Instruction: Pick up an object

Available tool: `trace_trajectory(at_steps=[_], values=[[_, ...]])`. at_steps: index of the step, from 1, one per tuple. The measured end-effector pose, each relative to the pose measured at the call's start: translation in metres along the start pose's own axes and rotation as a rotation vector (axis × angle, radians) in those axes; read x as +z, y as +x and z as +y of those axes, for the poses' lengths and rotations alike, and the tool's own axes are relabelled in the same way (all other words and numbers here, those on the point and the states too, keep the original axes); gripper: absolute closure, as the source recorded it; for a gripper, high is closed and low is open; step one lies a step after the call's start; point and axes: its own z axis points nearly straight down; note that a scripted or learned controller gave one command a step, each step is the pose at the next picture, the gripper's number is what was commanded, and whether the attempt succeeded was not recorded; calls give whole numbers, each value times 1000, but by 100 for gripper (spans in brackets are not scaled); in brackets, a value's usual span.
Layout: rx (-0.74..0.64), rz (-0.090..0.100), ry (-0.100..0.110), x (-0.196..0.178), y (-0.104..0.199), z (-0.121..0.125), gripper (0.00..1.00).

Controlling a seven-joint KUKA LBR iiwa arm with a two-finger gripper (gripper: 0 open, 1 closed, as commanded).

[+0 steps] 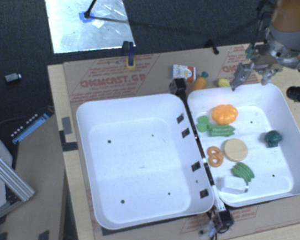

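The arm leans in from the right, its claw (251,75) hanging above the far rim of the right bin (293,123), fingers spread apart with nothing between them. Below it in that bin sit the toys: an orange pumpkin (224,114) near the far side, a green leafy piece (215,128) touching it on the near side, a small orange pretzel (215,155) beside a round tan cookie (235,149), a dark green broccoli (273,138) off toward the right wall, a green pea pod (243,172) and a white block (234,184) near the front. The left bin (139,157) lies alongside. A few small toys (202,79) rest on the tabletop (115,77) just beyond the bins.
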Motion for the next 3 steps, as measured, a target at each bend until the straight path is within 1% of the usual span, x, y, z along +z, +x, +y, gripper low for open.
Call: trace_trajectory(at_steps=[1, 2, 3], values=[[-4, 2, 5, 108, 47, -3, 0], [-1, 0, 1, 103, 44, -2, 0], [-1, 0, 1, 103, 44, -2, 0]])
